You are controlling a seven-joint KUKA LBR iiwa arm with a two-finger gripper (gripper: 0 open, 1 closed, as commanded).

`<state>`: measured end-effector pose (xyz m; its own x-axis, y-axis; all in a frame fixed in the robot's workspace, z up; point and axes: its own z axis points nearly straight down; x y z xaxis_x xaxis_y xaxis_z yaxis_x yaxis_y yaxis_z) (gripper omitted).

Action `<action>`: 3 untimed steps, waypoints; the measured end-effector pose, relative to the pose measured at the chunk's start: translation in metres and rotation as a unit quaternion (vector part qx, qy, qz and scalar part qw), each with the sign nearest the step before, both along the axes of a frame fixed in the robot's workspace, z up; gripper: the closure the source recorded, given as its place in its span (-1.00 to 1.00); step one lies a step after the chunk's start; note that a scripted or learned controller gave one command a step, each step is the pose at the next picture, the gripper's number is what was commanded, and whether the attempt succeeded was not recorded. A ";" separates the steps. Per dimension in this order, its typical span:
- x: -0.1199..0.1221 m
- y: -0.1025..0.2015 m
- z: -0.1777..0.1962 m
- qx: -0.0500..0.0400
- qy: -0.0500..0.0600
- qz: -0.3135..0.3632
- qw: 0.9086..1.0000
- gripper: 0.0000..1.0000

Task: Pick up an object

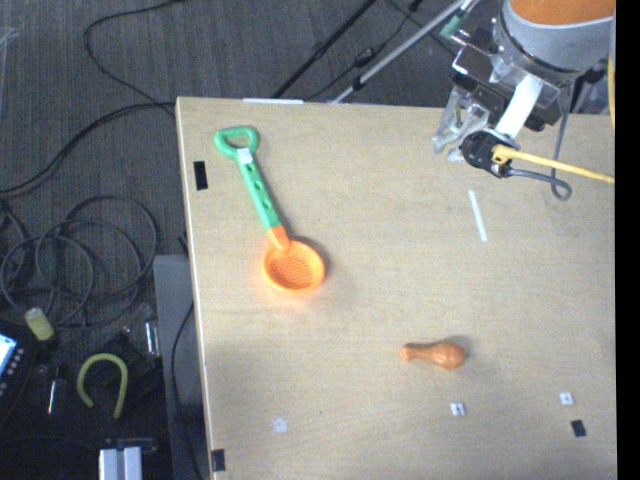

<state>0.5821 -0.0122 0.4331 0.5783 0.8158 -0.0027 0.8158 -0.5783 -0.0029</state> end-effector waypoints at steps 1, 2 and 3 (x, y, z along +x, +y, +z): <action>0.001 0.001 0.008 0.000 0.002 0.001 1.000 1.00; 0.001 0.002 0.016 0.000 0.004 0.001 1.000 1.00; 0.002 0.002 0.024 0.000 0.005 0.001 1.000 1.00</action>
<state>0.5837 -0.0100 0.4575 0.5759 0.8175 -0.0094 0.8174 -0.5760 -0.0112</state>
